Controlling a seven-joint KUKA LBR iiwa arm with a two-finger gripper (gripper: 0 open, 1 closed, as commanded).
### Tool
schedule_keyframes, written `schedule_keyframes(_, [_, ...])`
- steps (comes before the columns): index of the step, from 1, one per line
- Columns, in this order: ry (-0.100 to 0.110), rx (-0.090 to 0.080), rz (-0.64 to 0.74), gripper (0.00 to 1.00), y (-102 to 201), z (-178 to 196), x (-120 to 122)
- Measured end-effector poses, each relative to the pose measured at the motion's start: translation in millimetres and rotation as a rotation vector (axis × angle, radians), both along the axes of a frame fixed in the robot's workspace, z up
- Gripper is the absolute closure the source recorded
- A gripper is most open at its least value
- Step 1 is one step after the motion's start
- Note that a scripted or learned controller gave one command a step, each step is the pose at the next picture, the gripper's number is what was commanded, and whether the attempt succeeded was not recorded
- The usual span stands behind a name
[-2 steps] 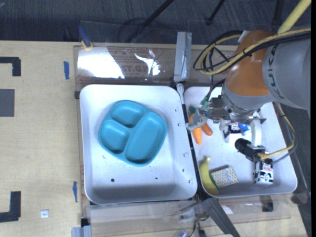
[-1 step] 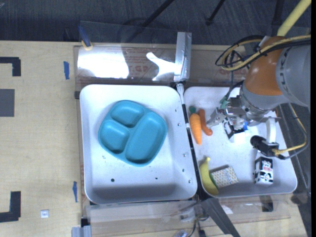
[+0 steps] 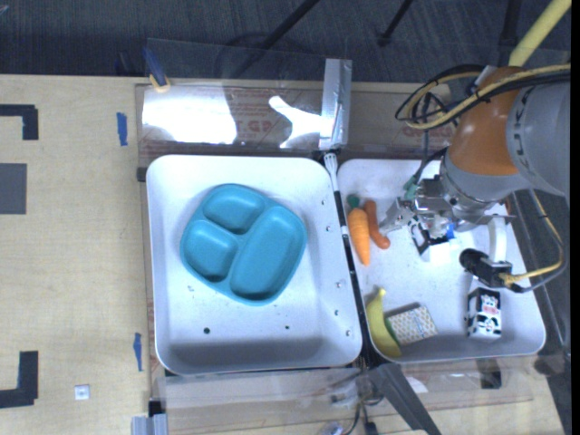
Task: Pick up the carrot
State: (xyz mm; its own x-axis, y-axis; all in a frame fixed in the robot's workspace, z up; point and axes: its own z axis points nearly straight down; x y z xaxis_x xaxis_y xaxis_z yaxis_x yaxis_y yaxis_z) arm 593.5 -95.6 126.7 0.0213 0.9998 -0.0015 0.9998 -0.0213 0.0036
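The carrot point(image 3: 360, 235) is an orange tapered piece lying lengthwise along the left wall of the right bin point(image 3: 453, 350), with a green bit point(image 3: 352, 203) at its far end. A shorter red-orange piece point(image 3: 377, 228) lies right beside it. My gripper point(image 3: 420, 222) hangs over the right bin, a little to the right of the carrot and apart from it. Nothing is seen held in it.
A yellow banana point(image 3: 381, 323) and a tan sponge point(image 3: 410, 323) lie at the near left of the right bin. A black-and-white carton point(image 3: 485, 314) stands near its right corner. The left bin point(image 3: 172, 333) holds a blue divided plate point(image 3: 243, 242).
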Motion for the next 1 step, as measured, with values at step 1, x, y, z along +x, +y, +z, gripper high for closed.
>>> schedule_keyframes(1, [0.010,0.003,0.251,0.00,103.2,55.9,-71.3])
